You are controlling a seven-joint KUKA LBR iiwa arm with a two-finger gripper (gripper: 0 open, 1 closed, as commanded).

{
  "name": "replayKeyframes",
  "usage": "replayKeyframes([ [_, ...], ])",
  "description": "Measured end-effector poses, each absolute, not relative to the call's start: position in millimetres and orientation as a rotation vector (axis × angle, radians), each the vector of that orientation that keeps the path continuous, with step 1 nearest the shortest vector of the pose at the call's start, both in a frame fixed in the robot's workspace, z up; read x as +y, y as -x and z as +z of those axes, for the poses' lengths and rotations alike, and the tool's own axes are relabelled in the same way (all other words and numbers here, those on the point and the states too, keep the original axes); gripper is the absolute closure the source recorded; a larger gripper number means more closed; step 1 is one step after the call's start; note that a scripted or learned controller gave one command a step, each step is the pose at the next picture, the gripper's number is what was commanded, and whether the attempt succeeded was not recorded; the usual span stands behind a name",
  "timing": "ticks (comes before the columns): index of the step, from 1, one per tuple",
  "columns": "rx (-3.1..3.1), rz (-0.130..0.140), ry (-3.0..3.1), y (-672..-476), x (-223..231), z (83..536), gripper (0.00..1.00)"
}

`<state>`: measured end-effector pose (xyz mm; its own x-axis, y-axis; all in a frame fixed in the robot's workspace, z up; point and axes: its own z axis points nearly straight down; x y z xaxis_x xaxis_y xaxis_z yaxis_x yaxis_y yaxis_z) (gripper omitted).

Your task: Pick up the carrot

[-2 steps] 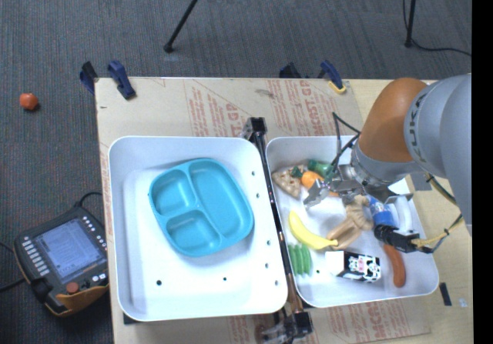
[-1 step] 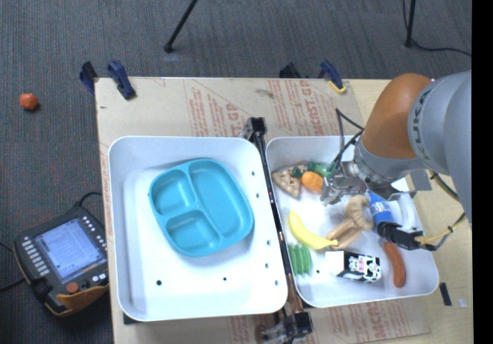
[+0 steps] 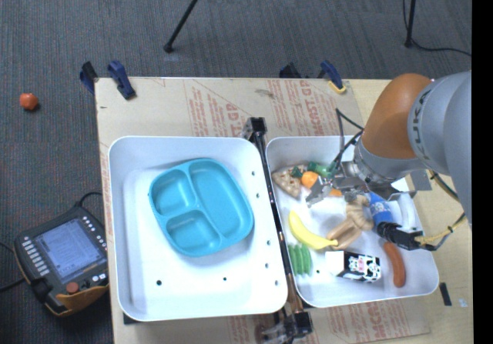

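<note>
Your claw [image 3: 322, 188] sits open just beside the small orange carrot [image 3: 309, 178]; it's probably light, stiff, smooth plastic, so pinch across its middle.

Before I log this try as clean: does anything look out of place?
Yes. A small orange ball lies on the carpet left of the bench, far from both bins. In the right bin the toys sit jumbled, but nothing has spilled over its rim.

Hidden and unclear parts in the right bin

The end effector [image 3: 322, 190] is too small and blurred to show how its fingers stand. The arm [image 3: 431, 131] runs off the right edge and covers the right bin's [image 3: 431, 277] far corner. The carrot [image 3: 309, 178] is partly hidden beside it.
</note>
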<state>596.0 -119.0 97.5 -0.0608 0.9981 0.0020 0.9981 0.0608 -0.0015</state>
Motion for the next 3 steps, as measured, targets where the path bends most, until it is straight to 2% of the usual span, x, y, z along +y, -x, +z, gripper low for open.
replayKeyframes([
  [1,-2.485,0.003,1.919,-639.5,-86.0,87.8,0.00],
  [2,-2.483,0.004,1.920,-639.3,-86.5,97.6,1.00],
  [3,-2.483,0.004,1.920,-639.4,-86.5,97.6,0.00],
])
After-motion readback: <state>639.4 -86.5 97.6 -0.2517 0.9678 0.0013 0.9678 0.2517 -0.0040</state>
